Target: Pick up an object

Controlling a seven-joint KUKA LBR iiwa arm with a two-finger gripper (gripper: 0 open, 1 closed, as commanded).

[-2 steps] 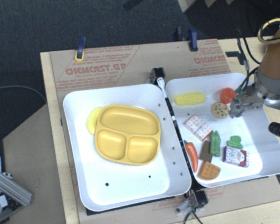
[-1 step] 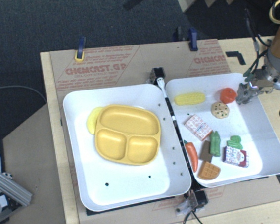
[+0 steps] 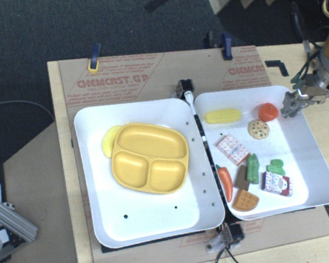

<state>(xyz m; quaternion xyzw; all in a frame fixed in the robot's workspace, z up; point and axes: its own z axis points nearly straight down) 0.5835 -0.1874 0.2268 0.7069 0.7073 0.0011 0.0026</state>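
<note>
Approach stage, by my judgement: nothing is lifted yet. Working from the left, dark carpet gives way to a board bench (image 3: 147,77) printed with red lettering and held by two clamps at its far edge. The left bin (image 3: 104,222) holds a yellow divided tray (image 3: 150,157) lying over a yellow banana. The right bin (image 3: 312,141) carries the candidates: a corn cob (image 3: 222,116) at the far edge, a carrot (image 3: 225,183) along the left wall, a waffle (image 3: 245,200), a red-and-white packet (image 3: 232,148), a cookie (image 3: 258,129) and a tomato (image 3: 268,112). The gripper (image 3: 293,105) hangs over the bin's far right corner, just beside the tomato, apparently holding nothing; whether its jaws stand wide or narrow cannot be told. Next move likely calls for settling over the tomato and descending.
</note>
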